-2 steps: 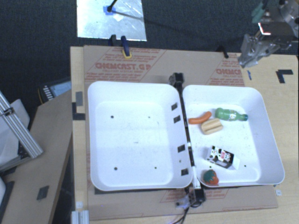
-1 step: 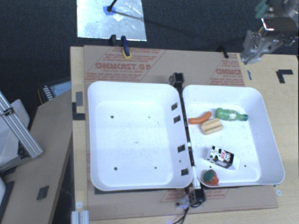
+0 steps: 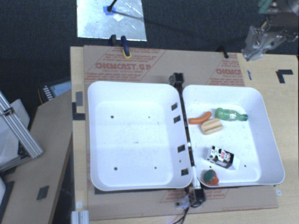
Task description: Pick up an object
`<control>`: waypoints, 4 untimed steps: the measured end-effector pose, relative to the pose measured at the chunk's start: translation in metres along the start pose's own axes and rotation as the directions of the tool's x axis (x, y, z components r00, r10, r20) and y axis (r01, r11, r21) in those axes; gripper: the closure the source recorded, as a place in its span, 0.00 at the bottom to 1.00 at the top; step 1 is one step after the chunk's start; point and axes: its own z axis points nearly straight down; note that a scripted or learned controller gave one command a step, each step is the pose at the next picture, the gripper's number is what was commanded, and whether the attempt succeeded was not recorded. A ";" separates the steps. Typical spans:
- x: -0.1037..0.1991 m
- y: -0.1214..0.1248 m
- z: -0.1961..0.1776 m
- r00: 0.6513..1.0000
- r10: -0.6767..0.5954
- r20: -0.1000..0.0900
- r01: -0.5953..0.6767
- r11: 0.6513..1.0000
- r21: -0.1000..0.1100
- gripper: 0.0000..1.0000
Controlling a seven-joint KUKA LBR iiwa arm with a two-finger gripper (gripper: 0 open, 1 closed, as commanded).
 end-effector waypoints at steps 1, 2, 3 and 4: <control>0.000 0.001 -0.011 1.000 -0.005 0.000 0.005 1.000 -0.003 1.00; 0.000 0.001 -0.022 1.000 -0.009 0.000 0.009 1.000 -0.006 1.00; 0.000 0.001 -0.034 1.000 -0.012 0.000 0.012 1.000 -0.009 1.00; 0.000 0.002 -0.045 1.000 -0.015 0.000 0.015 1.000 -0.012 1.00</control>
